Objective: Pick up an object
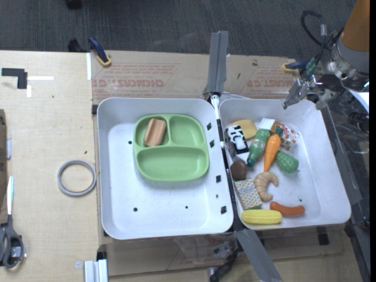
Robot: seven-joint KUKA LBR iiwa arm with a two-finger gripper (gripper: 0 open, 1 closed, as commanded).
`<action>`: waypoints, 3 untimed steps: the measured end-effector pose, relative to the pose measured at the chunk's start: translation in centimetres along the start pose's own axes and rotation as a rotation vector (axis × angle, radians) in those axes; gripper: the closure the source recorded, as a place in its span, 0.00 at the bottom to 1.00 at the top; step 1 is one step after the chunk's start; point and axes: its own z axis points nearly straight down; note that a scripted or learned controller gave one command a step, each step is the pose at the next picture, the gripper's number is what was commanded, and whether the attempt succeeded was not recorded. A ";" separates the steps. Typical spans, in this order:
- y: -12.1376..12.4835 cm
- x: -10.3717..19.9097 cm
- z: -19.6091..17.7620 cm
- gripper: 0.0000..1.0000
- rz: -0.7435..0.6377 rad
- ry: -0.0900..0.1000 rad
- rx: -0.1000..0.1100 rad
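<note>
Gripper (301, 93) up at the far right corner of the right bin (329, 175), operator — hovering over the rim, nothing between its fingers, and you cannot tell whether they are spread or shut from this slant. Your candidates sit heaped on the left side of that bin: a carrot (271, 149) leaning against a green bottle (257, 148), a croissant (267, 183) below them, a corn cob (262, 217) at the near wall with a red sausage (287, 208) just beside it. Over in the left bin (117, 204) a green divided plate (171, 148) holds a hot dog (154, 131) in its upper left compartment. Out on the surface (41, 140) — a tape ring (76, 177), well apart from both bins.
</note>
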 end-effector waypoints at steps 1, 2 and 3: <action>-5.9 -0.6 19.4 0.00 0.054 0.001 -0.001; -6.9 4.9 9.4 0.00 -0.171 0.000 -0.003; -1.5 -1.4 16.8 0.00 -0.150 -0.010 -0.035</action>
